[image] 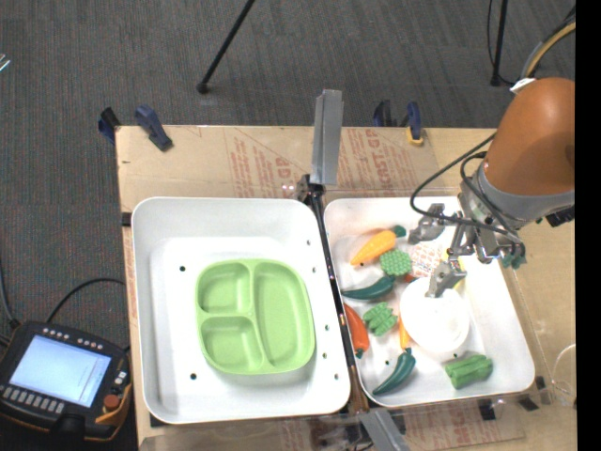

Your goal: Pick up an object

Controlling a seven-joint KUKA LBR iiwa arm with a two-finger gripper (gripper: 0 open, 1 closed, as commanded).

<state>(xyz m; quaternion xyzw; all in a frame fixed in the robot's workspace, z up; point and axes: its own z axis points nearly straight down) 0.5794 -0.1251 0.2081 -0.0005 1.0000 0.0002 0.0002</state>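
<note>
Two fingers of the gripper [449,278] hang over the white plate [435,322] in the right bin [519,332]; whether they are spread or pinched I cannot tell. Just left lie the orange carrot [374,246], a green pepper [369,289] and a small leafy piece [380,318]. These look light, stiff, slick plastic toys; the carrot's thick middle seems the safest hold. The green tray [254,317] sits in the left bin [155,252].

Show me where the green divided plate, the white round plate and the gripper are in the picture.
green divided plate [254,318], camera view, on the ridge between its compartments
white round plate [435,322], camera view, on its bare middle
gripper [445,280], camera view, at its fingertips above the white plate's edge
</note>
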